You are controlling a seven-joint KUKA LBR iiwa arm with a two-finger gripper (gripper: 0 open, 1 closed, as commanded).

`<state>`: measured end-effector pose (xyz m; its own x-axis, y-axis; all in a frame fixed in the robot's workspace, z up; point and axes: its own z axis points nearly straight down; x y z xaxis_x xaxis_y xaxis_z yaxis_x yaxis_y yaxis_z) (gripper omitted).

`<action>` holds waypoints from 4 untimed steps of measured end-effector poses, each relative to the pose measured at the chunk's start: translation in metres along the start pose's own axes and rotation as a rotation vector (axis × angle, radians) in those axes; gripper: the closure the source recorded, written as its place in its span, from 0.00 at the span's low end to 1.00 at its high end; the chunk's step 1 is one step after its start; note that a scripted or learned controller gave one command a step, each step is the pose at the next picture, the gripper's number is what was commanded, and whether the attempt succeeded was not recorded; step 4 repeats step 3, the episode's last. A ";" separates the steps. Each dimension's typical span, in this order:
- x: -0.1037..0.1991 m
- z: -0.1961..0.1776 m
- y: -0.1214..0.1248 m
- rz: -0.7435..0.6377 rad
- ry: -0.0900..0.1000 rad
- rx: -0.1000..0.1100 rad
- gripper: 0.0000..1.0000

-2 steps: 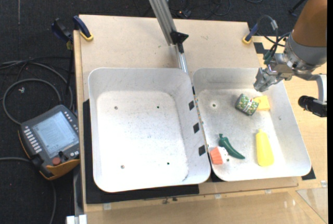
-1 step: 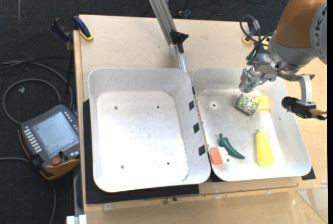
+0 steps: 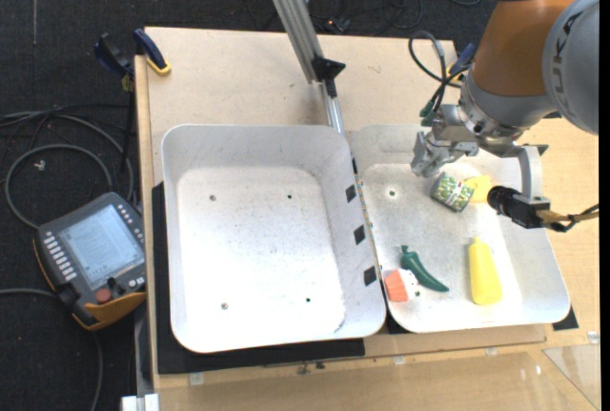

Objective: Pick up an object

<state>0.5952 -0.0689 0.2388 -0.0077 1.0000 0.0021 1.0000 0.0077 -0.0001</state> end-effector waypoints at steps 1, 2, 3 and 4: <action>0.048 -0.007 -0.008 0.000 0.000 0.001 1.00; 0.101 -0.014 -0.017 -0.001 0.000 0.001 1.00; 0.157 -0.017 -0.035 -0.002 0.000 0.002 1.00; 0.157 -0.017 -0.035 -0.002 0.000 0.002 1.00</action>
